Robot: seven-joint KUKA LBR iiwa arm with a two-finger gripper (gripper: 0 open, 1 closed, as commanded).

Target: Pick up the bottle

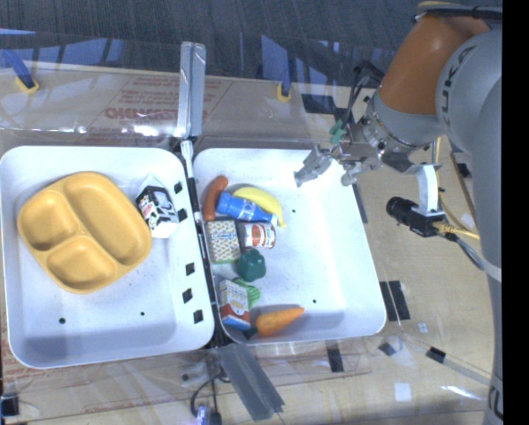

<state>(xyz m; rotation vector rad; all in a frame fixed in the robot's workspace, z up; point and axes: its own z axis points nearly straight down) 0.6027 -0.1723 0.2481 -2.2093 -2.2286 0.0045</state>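
The bottle (242,207) is blue and lies on its side in the upper left part of the right bin (335,264), tucked against a yellow banana (266,202). My gripper (326,173) hangs over the bin's upper right area, well to the right of the bottle and apart from it. Its two fingers (305,173) are spread open with nothing between them.
Around the bottle lie a sausage (214,196), a red can (261,235), a cracker box (221,240), a green item (250,265), a juice carton (233,297) and a carrot (278,319). The left bin (34,326) holds a yellow divided tray (81,230) and a small carton (158,207).
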